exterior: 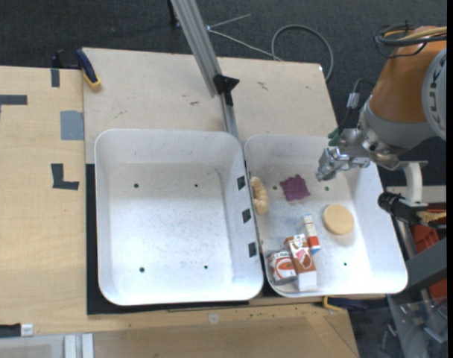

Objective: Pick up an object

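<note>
Hovering over the right bin [375, 271], the gripper [327, 168] is pointing down-left; whether its fingers are parted is impossible to tell. A purple object [294, 188] is lying just left of the fingertips, apart from them. A tan disc [338, 219] is resting below the gripper. Small cartons [299, 258] are clustering near the front wall, their labels unreadable. The arm [405, 88] is reaching in from the right, partly cut off.

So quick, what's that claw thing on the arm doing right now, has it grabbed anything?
Gripper: hanging over the right bin near the purple object; nothing visible between its fingers, and open or closed cannot be told.
</note>
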Tool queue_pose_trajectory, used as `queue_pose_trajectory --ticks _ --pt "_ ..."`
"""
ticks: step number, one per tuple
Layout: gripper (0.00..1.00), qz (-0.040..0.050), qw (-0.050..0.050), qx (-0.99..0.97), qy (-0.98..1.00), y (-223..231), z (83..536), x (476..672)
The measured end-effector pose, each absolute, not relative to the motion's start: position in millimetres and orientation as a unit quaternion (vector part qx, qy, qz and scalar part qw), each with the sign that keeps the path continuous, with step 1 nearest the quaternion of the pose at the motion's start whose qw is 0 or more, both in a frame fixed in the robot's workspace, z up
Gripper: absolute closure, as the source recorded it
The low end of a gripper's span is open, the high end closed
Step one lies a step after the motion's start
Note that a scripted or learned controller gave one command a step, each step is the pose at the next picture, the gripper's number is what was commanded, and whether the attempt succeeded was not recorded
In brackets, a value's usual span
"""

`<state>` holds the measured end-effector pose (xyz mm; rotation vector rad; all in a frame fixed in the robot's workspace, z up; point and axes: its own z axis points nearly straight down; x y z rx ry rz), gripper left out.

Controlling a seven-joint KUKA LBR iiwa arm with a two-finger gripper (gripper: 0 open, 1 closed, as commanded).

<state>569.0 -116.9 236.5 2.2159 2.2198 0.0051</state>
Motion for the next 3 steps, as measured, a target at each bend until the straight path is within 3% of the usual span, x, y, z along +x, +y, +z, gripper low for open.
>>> queue_pose_trajectory --ticks 1,3 --pt "1.0 0.0008 0.001 0.707 0.708 -116.7 273.7 569.8" --pt "1.0 -0.0004 -0.001 0.705 0.709 -6.2 249.0 609.4"
